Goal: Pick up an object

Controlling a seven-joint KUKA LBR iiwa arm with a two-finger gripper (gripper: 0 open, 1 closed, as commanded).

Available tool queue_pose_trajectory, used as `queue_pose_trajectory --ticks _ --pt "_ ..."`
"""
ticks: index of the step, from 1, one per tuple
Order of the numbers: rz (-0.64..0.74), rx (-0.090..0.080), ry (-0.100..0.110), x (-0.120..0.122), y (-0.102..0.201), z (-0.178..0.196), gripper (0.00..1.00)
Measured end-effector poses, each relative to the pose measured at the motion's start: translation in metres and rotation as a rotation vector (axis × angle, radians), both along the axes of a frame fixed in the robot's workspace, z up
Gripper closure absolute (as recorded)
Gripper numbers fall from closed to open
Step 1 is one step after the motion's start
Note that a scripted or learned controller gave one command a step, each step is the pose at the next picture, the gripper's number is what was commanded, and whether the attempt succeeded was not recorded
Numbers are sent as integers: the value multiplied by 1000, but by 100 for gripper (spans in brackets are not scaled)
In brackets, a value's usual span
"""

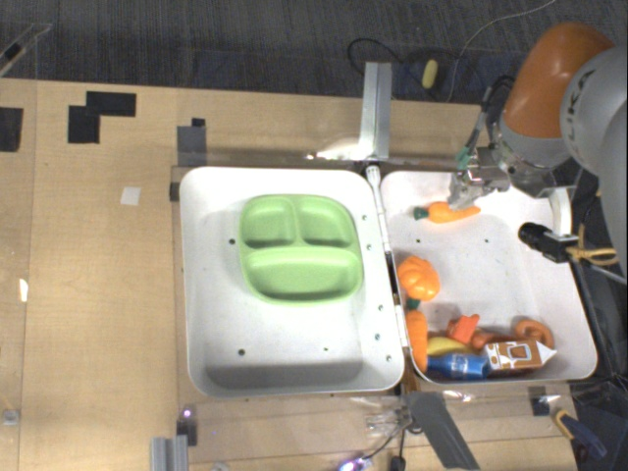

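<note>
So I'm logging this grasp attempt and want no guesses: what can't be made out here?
- Gripper: its fingertips blur into the toy carrot below it in the camera view, so whether it has hold of the carrot is unclear.
- Pile at the right bin's near edge: the toys overlap, too small to name each.
- Arm: cut off by the right edge.
</note>
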State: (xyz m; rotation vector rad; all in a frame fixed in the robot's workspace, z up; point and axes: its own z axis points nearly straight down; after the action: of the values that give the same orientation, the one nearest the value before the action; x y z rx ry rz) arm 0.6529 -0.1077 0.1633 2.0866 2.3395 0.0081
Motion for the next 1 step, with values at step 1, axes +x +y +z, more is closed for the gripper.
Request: queue_pose_trajectory --ticks 1 --pt "0 0 0 0 0 0 0"
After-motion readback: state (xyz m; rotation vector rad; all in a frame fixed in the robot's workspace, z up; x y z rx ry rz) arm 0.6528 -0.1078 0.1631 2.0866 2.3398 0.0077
